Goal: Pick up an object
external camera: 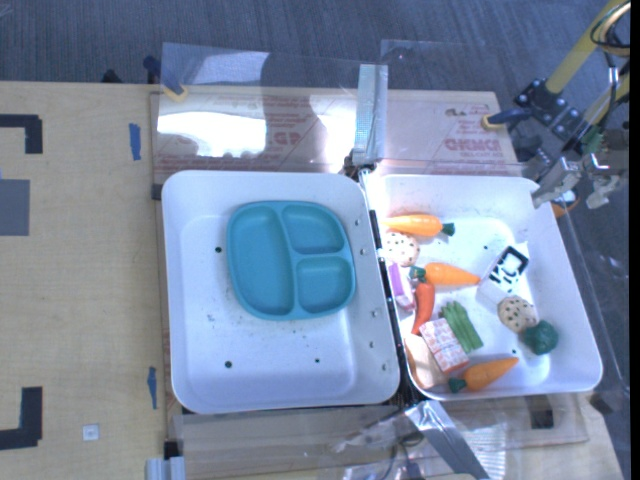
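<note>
- Gripper (567, 180) sat over the right bin's (575, 298) upper right corner; you could not tell its state, and nothing was seen in its grasp.
- Nearest it lay your white block with black marks (506, 267), inside that bin.
- Further in lay carrots (452, 275), a cookie (516, 313) and a green piece (541, 337).
- Left bin (190, 298) held a teal divided plate (291, 259).

One fixed camera looks down at a slant from above the bench (70, 268), taking in both bins (190, 368).
</note>
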Motion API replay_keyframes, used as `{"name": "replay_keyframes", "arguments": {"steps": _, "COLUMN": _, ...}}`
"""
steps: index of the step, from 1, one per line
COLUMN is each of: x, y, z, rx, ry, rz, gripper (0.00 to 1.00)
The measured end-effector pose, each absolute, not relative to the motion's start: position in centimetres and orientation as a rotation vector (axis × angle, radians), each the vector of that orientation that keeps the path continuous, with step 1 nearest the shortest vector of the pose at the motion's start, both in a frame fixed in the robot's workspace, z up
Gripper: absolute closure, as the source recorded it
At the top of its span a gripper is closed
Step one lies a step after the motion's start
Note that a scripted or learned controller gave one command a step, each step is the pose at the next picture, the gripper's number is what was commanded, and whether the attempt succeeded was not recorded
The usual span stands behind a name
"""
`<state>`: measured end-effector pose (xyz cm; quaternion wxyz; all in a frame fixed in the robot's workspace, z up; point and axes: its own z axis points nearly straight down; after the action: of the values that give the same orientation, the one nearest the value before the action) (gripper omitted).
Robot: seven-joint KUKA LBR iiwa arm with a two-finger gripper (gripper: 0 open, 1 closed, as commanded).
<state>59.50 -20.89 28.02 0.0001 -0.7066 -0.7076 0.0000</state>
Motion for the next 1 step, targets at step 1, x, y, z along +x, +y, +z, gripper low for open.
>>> {"name": "replay_keyframes", "arguments": {"steps": 1, "x": 63.35, "y": -13.43, "z": 9.58, "rx": -1.990, "ry": -2.418, "rz": 0.007, "gripper": 0.00}}
